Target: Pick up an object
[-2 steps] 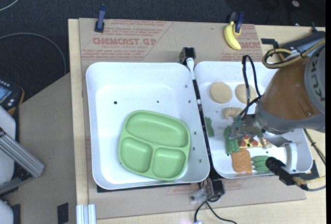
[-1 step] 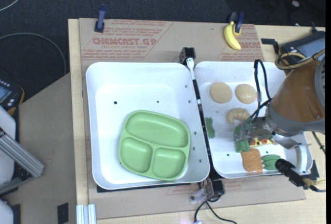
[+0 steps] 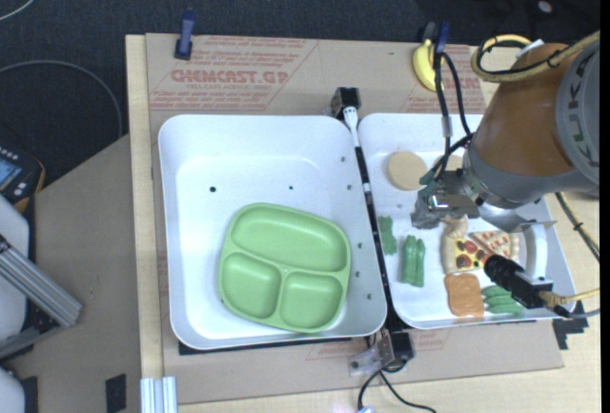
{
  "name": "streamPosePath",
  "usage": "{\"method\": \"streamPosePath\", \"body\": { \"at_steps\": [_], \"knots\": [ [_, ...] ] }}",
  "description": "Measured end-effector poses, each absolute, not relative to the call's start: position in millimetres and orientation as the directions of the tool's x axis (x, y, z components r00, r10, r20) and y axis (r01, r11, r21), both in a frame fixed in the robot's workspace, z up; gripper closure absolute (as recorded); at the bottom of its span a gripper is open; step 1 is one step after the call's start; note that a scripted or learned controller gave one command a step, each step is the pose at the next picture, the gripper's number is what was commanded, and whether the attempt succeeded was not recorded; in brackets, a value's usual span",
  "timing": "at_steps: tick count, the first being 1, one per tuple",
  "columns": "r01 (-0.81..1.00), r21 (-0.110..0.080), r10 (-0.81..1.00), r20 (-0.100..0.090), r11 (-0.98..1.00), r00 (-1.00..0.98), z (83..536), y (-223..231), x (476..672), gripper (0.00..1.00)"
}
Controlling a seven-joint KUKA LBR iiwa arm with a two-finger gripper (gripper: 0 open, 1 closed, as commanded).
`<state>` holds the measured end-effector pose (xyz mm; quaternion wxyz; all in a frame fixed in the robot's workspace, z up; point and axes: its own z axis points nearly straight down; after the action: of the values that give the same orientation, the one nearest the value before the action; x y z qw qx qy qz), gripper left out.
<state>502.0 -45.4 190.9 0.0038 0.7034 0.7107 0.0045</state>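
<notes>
My gripper (image 3: 434, 208) hangs over the middle of the right bin (image 3: 424, 311), just right of two green toy vegetables (image 3: 413, 260), with a smaller green piece (image 3: 386, 235) beside the divider. A tan round cookie (image 3: 405, 170) lies behind and left of the gripper. In front and to the right lie a pizza slice (image 3: 470, 252), an orange-brown toast piece (image 3: 464, 295) and a green pod (image 3: 502, 304). Nothing is visibly held.
The left bin (image 3: 191, 163) holds a pale green divided tray (image 3: 284, 266). A yellow banana-like thing (image 3: 424, 66) lies on the board behind the right bin. The arm's bulk covers the right bin's right side.
</notes>
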Motion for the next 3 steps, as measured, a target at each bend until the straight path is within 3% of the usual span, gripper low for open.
{"method": "streamPosePath", "body": {
  "at_steps": [1,2,3],
  "knots": [
    [1.000,-0.003,1.000,0.004,0.007,-0.007,184.3,24.7,488.5,1.00],
    [1.000,0.017,1.000,0.002,0.003,-0.003,320.3,27.9,481.2,1.00],
    [1.000,0.009,1.000,0.003,0.007,-0.007,379.1,72.0,480.1,1.00]
  ]
}}
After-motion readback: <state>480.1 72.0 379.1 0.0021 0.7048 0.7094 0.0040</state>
